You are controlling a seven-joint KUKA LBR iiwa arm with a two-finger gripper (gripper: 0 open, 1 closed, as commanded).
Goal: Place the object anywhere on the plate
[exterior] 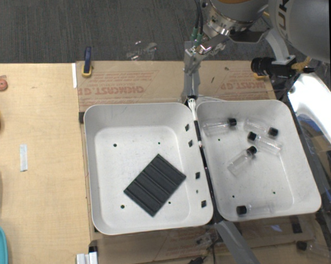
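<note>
Clear vials lay right of the dark plate; light, slippery, likely brittle, best pinched mid-body; gripper hovered beyond, its grip unreadable.

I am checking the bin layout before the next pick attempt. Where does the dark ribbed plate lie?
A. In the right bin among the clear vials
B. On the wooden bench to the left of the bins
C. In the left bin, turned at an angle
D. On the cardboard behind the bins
C: the dark ribbed plate lies flat on the floor of the left bin, turned diagonally, while the clear vials are scattered in the right bin.
</note>
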